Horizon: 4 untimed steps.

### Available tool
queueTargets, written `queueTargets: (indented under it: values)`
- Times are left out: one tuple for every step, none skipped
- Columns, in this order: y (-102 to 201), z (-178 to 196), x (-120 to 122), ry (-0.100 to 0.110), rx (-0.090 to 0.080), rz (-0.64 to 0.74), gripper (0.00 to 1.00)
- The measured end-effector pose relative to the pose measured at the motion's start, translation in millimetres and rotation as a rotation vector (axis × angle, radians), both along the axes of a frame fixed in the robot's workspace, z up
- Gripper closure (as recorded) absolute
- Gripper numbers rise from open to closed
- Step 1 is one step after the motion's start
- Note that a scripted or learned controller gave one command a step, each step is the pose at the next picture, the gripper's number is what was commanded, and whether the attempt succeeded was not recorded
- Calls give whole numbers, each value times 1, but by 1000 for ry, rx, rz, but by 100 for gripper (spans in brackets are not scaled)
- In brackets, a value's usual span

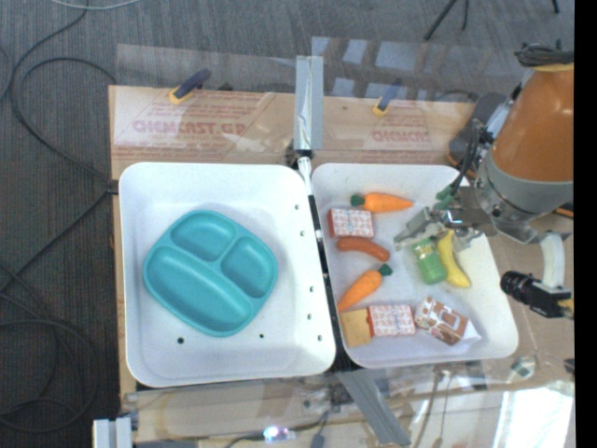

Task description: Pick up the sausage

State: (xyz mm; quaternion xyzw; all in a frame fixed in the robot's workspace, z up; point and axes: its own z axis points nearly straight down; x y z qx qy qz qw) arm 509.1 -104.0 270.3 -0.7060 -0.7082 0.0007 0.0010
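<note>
The sausage [363, 247], a short reddish-brown link, lies in the right bin [504, 339] near its left wall, just below a red-and-white carton [352, 222]. My gripper [426, 228] hovers over the right half of that bin, to the right of the sausage and apart from it. Its metal fingers [411, 231] point left and look spread, with nothing between them. The grey arm with the orange band [536, 124] reaches in from the right.
The right bin also holds two carrots [385, 202] [361, 288], a green bottle [430, 262], a banana [454, 260], a yellow block [355, 327] and two more cartons [392, 320] [442, 320]. A teal divided plate [211, 271] sits in the left bin [140, 343].
</note>
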Motion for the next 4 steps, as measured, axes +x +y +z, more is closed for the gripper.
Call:
queueTargets:
  values:
    - [9,-97,64,1,1,168,0]
    - [2,-180,94,-9,-2,356,0]
    - [-10,-181,107,-12,-4,623,0]
    - [-9,-170,109,-17,-3,622,100]
